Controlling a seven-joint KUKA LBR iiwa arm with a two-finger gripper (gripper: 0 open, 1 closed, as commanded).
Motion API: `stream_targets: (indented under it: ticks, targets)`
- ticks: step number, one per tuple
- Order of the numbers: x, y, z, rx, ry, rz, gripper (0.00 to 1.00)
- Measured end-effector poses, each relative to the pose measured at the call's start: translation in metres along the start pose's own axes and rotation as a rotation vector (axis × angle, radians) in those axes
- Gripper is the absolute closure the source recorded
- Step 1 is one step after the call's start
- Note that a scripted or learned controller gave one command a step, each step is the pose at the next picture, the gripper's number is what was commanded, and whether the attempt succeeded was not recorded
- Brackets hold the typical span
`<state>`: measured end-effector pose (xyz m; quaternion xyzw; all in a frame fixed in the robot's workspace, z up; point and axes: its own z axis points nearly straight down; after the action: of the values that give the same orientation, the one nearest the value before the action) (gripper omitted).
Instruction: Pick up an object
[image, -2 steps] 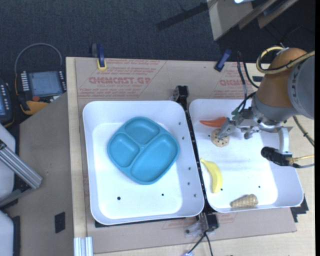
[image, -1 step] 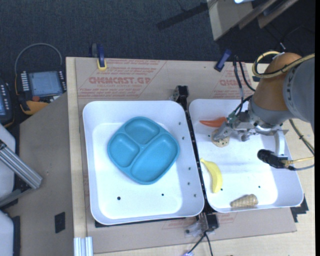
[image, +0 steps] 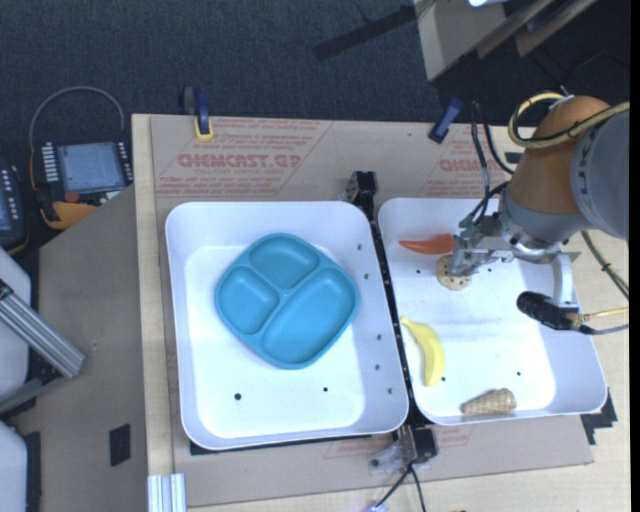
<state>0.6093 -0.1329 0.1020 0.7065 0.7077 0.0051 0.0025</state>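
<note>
The tool (image: 462, 262) is hovering right over a small round cookie (image: 455, 277) near the far left corner of the right bin (image: 560, 400), probably lining up a grasp; I cannot tell how it is set. An orange pepper (image: 428, 243) is lying just beside it. A banana (image: 428, 350) and a cone (image: 488, 403) are sitting toward the near edge. The left bin (image: 200, 400) is carrying a blue plate (image: 287, 299).

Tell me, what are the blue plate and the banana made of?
The blue plate looks like hard plastic: smooth, one even colour, moulded sections. The banana is probably a plastic toy, judging by its even yellow, though the view can't rule out real fruit.
</note>
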Motion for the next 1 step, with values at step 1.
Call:
stream_targets:
  ticks: [1]
  targets:
    - [0.0093, 0.0060, -0.0579, 0.004, -0.005, 0.000, 1.00]
